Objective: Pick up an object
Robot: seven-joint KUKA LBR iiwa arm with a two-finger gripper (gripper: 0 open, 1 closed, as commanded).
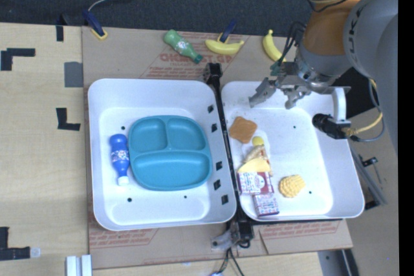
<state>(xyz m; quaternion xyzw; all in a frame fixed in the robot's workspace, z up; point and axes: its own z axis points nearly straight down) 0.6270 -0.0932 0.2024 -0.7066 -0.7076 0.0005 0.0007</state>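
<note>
Our gripper [278, 94] hovered, fingers spread and holding nothing, at the right bin's [336, 203] far edge; we judged descending squarely over the toast [243, 129] best.

text: none legible | cardboard sheet [174, 64]: red print, unreadable | small cartons [253, 183]: labels blurred

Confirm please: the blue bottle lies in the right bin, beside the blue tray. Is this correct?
Not quite. The camera view shows the bottle in the left bin, not the right one. It does lie beside the tray.
</note>
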